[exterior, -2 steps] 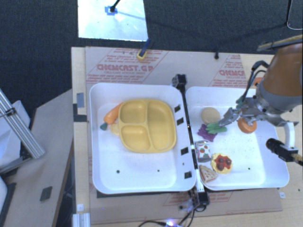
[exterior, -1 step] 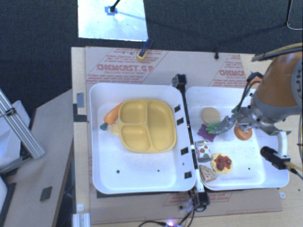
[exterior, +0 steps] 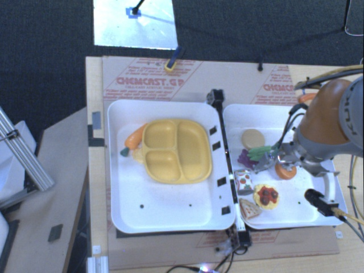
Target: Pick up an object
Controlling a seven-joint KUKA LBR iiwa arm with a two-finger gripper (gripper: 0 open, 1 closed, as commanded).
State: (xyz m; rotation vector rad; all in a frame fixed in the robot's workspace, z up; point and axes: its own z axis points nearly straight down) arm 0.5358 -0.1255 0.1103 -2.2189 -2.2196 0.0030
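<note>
A bench seen from above at a slant, bearing two shallow white bins side by side.

Nearest the viewer, along the lower edge of the right bin [exterior: 318, 218], lie a triangular sandwich piece [exterior: 249, 209] at the lower left corner, a small round pizza [exterior: 267, 196] with red toppings just beside it, and a small printed packet [exterior: 244, 181] just above them.

Further up, at the middle right of the frame, the grey arm with its orange band reaches in. Its gripper [exterior: 272, 159] hangs low over the right bin, among a purple and green toy vegetable [exterior: 251, 154] and an orange-red round piece [exterior: 285, 171]. Whether its jaws are parted or closed on anything cannot be told. A tan round bun [exterior: 253, 138] sits just above these.

In the left bin [exterior: 122, 203], a yellow divided plate [exterior: 174, 150] lies near the centre, with an orange carrot [exterior: 134, 137] touching its upper left edge.

Farthest, at the upper left of the frame, a pale square sheet [exterior: 135, 16] lies on dark carpet.
</note>
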